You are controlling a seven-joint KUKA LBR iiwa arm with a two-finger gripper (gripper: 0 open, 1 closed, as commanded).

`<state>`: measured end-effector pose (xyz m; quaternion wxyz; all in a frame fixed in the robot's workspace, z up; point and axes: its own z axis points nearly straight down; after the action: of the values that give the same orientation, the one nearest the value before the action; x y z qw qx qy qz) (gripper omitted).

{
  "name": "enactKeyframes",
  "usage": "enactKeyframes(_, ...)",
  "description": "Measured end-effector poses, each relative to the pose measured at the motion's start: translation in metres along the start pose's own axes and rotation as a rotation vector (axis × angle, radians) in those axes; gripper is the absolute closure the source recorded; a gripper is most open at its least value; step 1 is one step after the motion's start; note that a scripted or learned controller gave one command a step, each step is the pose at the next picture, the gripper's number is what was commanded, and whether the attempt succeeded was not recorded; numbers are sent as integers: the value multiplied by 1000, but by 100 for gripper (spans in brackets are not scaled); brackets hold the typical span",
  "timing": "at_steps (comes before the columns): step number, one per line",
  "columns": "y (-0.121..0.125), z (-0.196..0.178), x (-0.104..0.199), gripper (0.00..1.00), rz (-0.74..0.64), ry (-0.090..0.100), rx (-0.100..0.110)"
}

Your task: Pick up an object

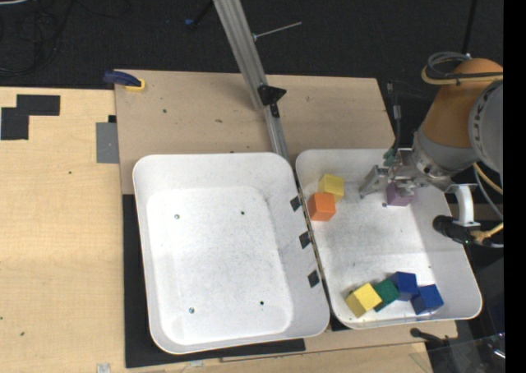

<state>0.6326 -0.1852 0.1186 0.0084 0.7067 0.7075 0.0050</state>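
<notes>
Currently the end effector [393, 185] hangs low in the right bin [468, 281], fingers seemingly spread around a purple block [399, 194]. Closing squarely on opposite faces before lifting seems wise; yellow block [332, 185] and orange block [321, 206] sit apart, leftward.

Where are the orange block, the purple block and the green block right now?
orange block [321, 206]: camera view, on its top face, by the right bin's left wall.
purple block [399, 194]: camera view, on its visible side, under the pincer.
green block [386, 292]: camera view, on its top face, in the cluster near the bin's front.
</notes>
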Motion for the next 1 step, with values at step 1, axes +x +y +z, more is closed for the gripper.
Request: enactKeyframes(1,0,-9,-1,100,1,-1,0)
